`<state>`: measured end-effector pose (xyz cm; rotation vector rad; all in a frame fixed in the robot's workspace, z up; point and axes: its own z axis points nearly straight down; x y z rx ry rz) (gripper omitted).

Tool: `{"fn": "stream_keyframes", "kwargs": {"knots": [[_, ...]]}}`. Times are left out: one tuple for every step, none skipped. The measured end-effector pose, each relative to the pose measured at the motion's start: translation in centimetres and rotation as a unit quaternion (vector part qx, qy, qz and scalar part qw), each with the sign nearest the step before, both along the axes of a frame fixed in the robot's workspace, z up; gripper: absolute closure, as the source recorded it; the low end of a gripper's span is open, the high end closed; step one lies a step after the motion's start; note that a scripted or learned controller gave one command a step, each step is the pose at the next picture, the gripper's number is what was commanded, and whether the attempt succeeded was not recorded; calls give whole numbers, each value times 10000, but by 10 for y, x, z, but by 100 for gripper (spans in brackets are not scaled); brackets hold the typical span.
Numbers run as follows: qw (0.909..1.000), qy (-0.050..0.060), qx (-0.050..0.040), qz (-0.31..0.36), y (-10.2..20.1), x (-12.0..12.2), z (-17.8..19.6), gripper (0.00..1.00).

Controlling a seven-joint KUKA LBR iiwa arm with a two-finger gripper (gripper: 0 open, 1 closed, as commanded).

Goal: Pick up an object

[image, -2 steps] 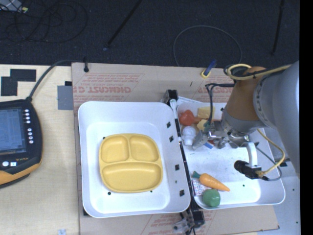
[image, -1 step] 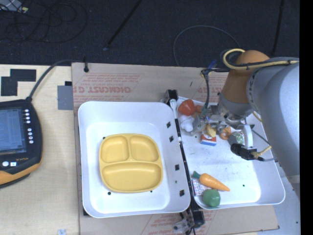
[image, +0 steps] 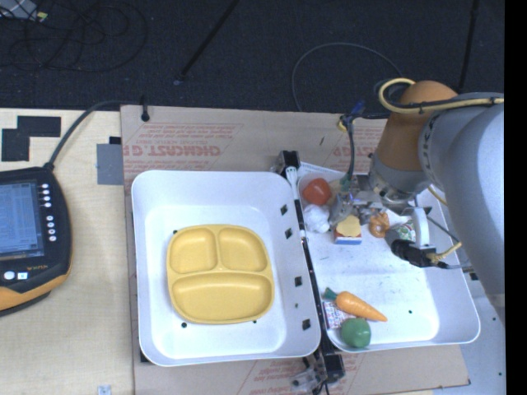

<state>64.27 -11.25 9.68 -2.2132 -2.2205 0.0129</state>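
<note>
Orange-banded and grey, the arm is seen lowered over the far edge of the right-hand bin, its jaws poised among a crowded cluster of small objects. Whether the jaws are apart or together cannot be told, since they are masked by the wrist and by clutter. A red tomato-like ball, a white crumpled item and a yellow-topped block are packed just beside them near the bin's far left corner. A carrot and a green ball are left at the near edge, well apart from the jaws. A yellow divided tray is held in the left bin. With the pieces so tightly grouped, a neighbour could be nudged aside or two pinched at once, and the round tomato could be squeezed out.
</note>
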Motion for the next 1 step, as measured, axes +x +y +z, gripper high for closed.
{"fn": "stream_keyframes", "kwargs": {"knots": [[10000,-58,20,4,57,-50,95,100]]}}
